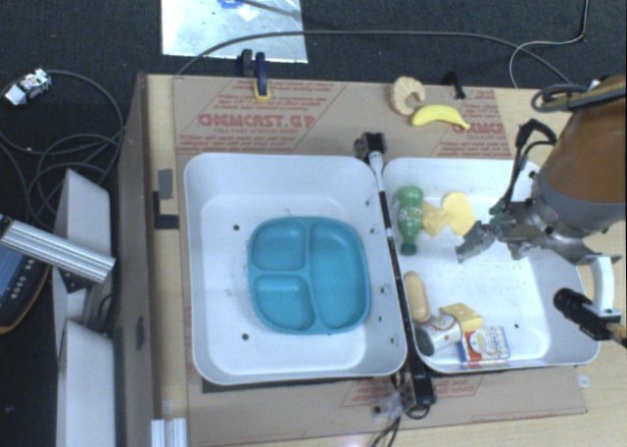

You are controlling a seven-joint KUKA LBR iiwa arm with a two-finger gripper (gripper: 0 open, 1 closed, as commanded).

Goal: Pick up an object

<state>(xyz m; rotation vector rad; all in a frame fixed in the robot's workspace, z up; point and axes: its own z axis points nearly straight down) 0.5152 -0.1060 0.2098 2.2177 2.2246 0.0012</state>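
Note:
My gripper [477, 239] hangs over the middle of the right bin [529, 283], reaching in from the right, with its dark fingers spread open and nothing between them. Just left of it lie a green bottle [409, 216] and a yellow piece [451, 212] near the bin's back left. Along the bin's left wall lies a tan bread-like roll [416, 296]. At the front sit a small yellow block [463, 317] and a flat red, white and blue packet [482, 345].
The left bin [220, 337] holds a blue divided plate [308, 273]. Behind the bins, on the cardboard, lie a banana [438, 117] and a tan ring-shaped piece [406, 94]. A black clip [370, 148] sits at the divider's back end.

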